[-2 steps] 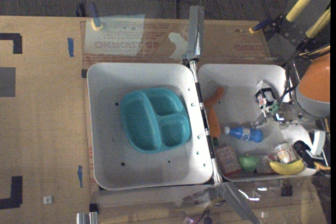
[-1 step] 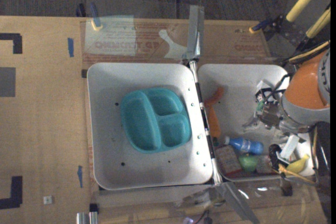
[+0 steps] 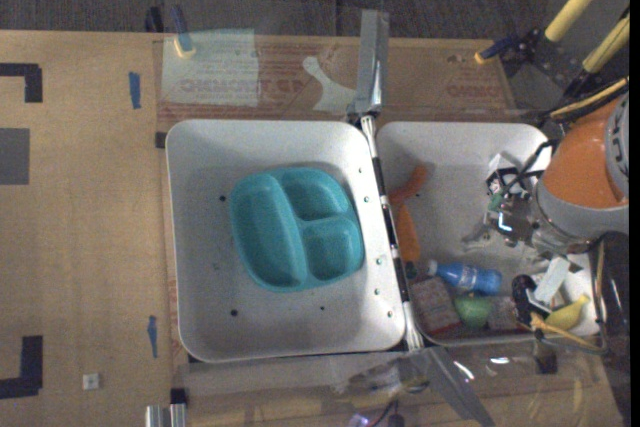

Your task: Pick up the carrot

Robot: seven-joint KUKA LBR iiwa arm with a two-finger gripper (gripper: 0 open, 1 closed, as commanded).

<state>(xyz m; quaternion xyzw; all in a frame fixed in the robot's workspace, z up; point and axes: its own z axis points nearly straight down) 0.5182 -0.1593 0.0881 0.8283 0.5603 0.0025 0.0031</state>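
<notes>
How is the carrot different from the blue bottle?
The carrot is orange and long; the bottle is blue and shorter. The carrot lies along the right bin's left wall, pointing up and down the view; the bottle lies crosswise, nearer the front clutter. Both lie flat in that bin.

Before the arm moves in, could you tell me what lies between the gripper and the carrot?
In the camera view, bare white bin floor separates the gripper from the carrot.

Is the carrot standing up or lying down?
Lying down. The carrot lies flat on the right bin's floor, along its left wall, apart from the pincer.
</notes>
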